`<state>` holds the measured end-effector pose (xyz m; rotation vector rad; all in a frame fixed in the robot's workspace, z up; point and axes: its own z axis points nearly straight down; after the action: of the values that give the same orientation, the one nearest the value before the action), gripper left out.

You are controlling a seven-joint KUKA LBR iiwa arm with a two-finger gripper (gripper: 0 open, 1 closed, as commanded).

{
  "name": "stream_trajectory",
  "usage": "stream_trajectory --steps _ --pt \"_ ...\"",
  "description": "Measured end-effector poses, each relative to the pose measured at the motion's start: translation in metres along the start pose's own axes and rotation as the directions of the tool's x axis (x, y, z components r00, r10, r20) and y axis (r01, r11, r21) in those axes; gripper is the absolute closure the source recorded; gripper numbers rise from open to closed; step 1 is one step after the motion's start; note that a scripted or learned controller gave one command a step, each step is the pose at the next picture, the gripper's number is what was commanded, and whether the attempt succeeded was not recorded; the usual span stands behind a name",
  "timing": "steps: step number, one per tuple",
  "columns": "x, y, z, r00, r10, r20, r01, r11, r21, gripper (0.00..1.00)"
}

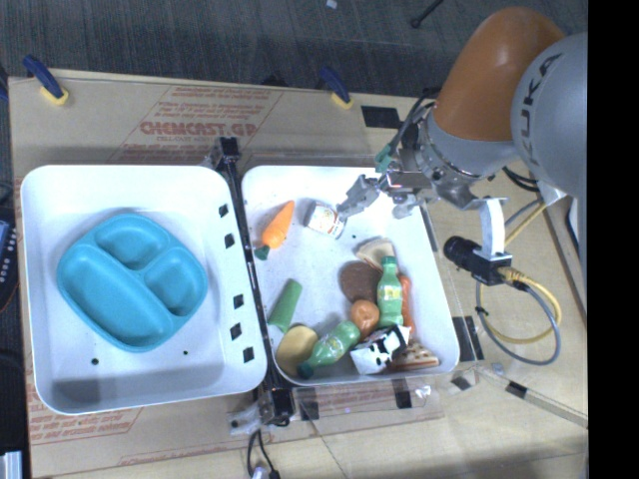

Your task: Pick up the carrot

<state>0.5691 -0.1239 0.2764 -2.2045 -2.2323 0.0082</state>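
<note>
Carrot [279,223] is the thing to find, and it is lying in the upper left part of the right bin [300,178], close to the divider, with its orange body slanting up to the right and its green end pointing down-left. Starting at the left of the frame, the left bin [40,267] is holding a blue sectioned plate [130,279] that is filling much of its floor. Moving right past the divider, a green cucumber-like piece [285,305] is lying below the carrot, well apart from it. Just right of the carrot, a small white can [323,218] is sitting on its side. Lower in the right bin, a heap of toy foods is gathering: a brown round piece [357,280], a green bottle [388,289] and a yellowish piece [297,344]. Further right, the gripper [357,197] is hanging over the upper part of the right bin, just beside the can and apart from the carrot; how far its fingers are spread cannot be made out, and nothing is visibly held between them
</note>
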Motion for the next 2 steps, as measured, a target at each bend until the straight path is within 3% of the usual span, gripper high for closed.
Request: stream_trajectory --steps 1,2 --pt "0.025 -0.003 0.181 0.996 0.086 -0.002 -0.086 0.996 0.015 0.0" --pt "0.016 0.051 0.182 0.988 0.152 0.003 -0.152 0.988 0.002 0.0"
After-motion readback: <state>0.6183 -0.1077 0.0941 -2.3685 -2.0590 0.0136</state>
